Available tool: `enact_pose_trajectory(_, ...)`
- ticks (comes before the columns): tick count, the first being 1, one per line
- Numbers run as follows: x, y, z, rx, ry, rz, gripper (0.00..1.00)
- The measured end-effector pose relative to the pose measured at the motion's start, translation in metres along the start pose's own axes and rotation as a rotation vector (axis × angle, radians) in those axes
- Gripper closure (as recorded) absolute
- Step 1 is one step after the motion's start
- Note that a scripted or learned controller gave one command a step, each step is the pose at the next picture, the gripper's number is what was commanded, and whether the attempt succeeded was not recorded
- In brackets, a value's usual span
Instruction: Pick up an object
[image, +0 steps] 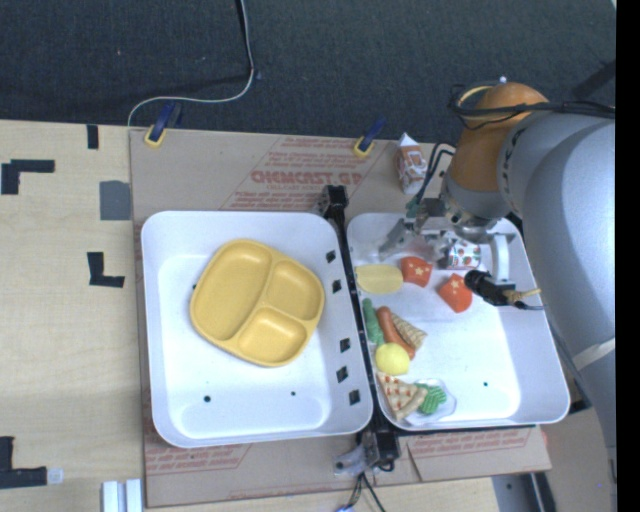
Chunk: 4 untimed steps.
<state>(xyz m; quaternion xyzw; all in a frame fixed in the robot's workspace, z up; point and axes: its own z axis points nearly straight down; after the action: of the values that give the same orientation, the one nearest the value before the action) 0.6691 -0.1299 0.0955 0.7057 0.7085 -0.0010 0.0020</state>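
Observation:
My gripper (447, 243) hangs over the far end of the right bin (520, 370), under the grey arm with its orange band (487, 130). Just in front of it lie two red toy pieces (416, 270) (456, 293) and a pale yellow piece (379, 278). Further toward the front are a carrot and a green bean (380, 326), a pizza slice (408, 330), a yellow lemon (393, 359), a sandwich wedge (402, 396) and a green sprig (433, 400). The wrist hides what lies directly beneath the gripper.
The left bin (170, 330) holds a yellow divided plate (258, 301). A small carton (410, 165) stands on the cardboard behind the right bin. Black clips (334, 204) sit along the seam between the bins. The arm's bulk covers the right side.

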Motion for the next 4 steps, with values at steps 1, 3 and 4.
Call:
enact_pose_trajectory(1,0.018,-0.001,0.011,0.001,0.002,0.002,0.0)
enact_pose_trajectory(3,0.022,0.0,0.01,0.0,0.003,0.003,0.0)
enact_pose_trajectory(4,0.01,-0.01,0.01,-0.001,0.002,0.003,0.0)
